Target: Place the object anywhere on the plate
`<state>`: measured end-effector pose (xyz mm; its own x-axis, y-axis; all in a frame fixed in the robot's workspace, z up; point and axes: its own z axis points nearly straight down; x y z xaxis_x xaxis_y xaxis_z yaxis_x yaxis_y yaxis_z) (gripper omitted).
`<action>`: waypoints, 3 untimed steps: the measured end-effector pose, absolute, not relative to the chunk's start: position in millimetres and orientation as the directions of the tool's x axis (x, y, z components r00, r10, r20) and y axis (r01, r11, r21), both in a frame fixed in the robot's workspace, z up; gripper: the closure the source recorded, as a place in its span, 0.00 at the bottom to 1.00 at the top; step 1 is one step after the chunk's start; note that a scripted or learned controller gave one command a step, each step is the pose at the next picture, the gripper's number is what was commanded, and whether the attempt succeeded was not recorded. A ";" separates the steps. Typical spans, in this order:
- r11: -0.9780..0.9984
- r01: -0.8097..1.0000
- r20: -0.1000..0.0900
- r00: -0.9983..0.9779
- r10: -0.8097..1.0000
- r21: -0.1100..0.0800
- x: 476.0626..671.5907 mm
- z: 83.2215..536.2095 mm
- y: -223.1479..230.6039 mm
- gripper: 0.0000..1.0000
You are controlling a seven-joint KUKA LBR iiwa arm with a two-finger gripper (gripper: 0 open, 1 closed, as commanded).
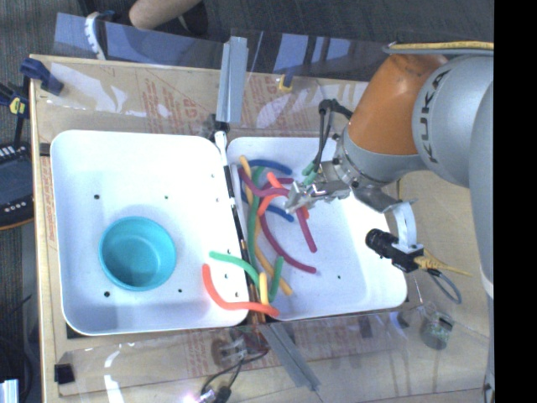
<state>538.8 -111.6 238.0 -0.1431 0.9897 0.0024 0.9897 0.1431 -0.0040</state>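
A round teal plate (138,253) with a raised rim sits in the lower left of the left bin (126,170). A tangle of coloured flexible strips (270,225), red, green, yellow, blue and magenta, lies along the left side of the right bin (361,267). My gripper (297,198) hangs low over the upper part of that pile, at a magenta and a blue strip. Whether anything sits in the gripper is unclear. A green strip (228,259) and an orange strip (215,290) reach across the divider into the left bin.
The grey arm with its orange band (394,116) covers the upper right of the right bin. A black connector with cables (390,248) hangs over that bin's right rim. A metal rail (231,82) stands at the back between the bins.
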 end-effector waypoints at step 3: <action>0.480 0.878 0.001 -0.480 0.878 -0.003 499.3 190.9 96.3 1.00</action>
<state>499.3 96.3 190.9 -0.4795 0.8775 0.0008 0.8775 0.4795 -0.0028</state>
